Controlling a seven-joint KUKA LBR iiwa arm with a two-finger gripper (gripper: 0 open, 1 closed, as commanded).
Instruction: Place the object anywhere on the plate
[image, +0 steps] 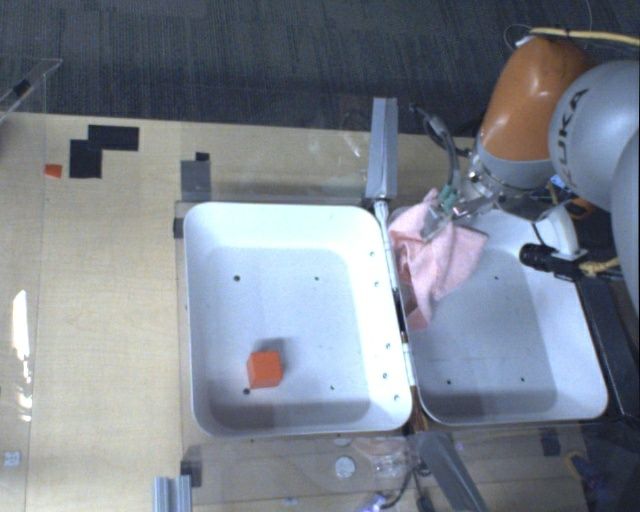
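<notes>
Gripper (452, 203) held the pink cloth (432, 258) lifted over the right bin (520, 385); no plate seen, so placing was not yet done. Orange block (265, 369) sat in the left bin (300, 240).

Partial lettering "UKA" reads on the grey arm (598, 130); nothing else legible.

The gripper (447, 207) holds a pink cloth (432, 262) over the right bin (520, 400). An orange block (265, 369) lies in the left bin (230, 250).
</notes>
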